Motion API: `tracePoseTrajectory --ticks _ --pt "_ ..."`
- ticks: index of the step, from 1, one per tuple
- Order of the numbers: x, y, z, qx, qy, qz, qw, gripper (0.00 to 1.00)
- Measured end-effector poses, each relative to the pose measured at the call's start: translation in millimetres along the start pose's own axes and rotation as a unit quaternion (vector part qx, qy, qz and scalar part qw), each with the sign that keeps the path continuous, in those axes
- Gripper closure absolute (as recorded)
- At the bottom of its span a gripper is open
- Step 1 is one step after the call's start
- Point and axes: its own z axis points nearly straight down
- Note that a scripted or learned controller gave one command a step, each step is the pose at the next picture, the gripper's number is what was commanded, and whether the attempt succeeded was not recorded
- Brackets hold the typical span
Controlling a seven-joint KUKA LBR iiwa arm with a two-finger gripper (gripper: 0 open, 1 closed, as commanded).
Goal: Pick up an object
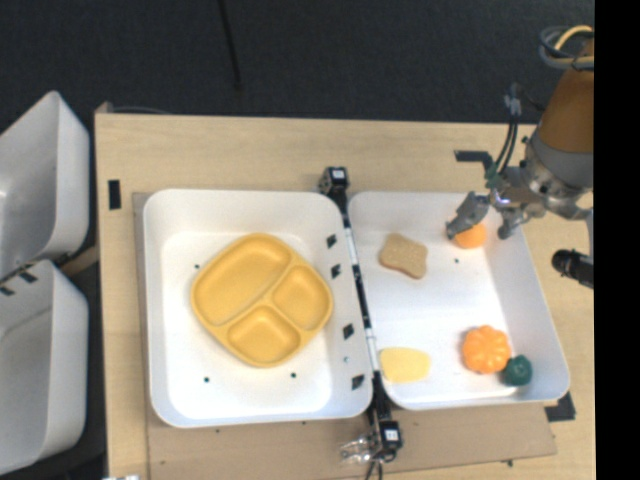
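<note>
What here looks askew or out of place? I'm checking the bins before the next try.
The yellow divided plate lies turned at a slant to the left bin walls. The right bin's items lie scattered but intact. Nothing looks spilled or damaged.

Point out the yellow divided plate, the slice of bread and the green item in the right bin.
yellow divided plate (262,298): camera view, central ridge.
slice of bread (403,255): camera view, top face.
green item (517,370): camera view, its middle.
</note>
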Motion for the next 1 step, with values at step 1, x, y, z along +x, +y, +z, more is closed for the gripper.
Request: tracePoseTrajectory --ticks 1 --pt "0.5 2.5 -7.9 -0.006 -0.001 -0.001 1.0 0.0"
